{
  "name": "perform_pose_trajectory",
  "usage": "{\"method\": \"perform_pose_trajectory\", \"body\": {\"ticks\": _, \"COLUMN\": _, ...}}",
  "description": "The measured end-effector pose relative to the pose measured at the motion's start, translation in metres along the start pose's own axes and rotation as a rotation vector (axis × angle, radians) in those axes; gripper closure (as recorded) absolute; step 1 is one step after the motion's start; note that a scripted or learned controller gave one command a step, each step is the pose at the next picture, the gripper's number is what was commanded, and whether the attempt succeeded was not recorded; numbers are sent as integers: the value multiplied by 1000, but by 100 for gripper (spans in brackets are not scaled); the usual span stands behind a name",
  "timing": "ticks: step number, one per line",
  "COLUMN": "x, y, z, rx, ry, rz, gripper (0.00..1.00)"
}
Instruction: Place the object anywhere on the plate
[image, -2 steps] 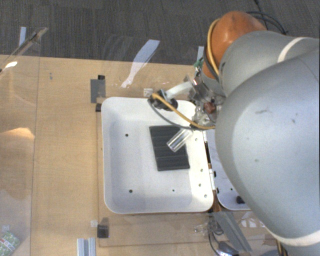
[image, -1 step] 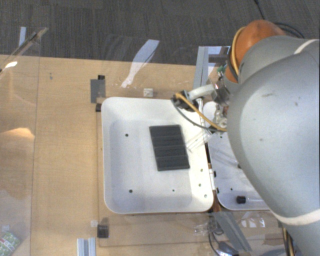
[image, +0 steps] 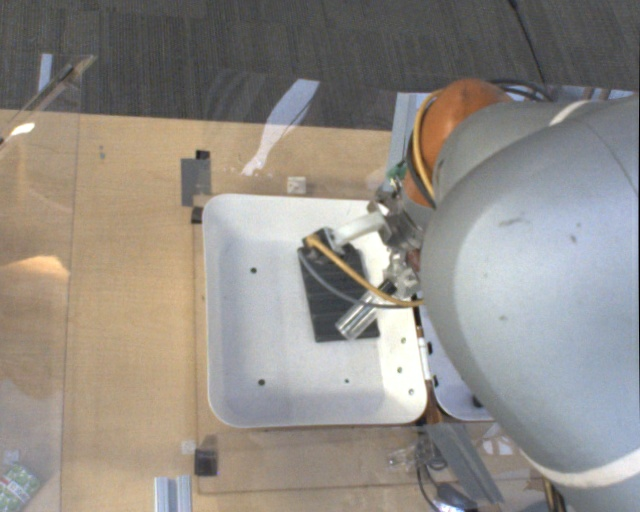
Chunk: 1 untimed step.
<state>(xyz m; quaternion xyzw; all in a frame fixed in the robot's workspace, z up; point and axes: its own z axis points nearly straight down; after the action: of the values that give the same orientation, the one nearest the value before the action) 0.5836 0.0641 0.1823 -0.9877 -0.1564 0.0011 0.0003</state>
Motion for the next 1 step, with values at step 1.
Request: {"method": "perform_pose_trajectory", "body": {"ticks": 1, "x": -58, "y": -58, "z": -61, "rx": -1, "ry": 3, "rz": -32, "gripper": 100}}
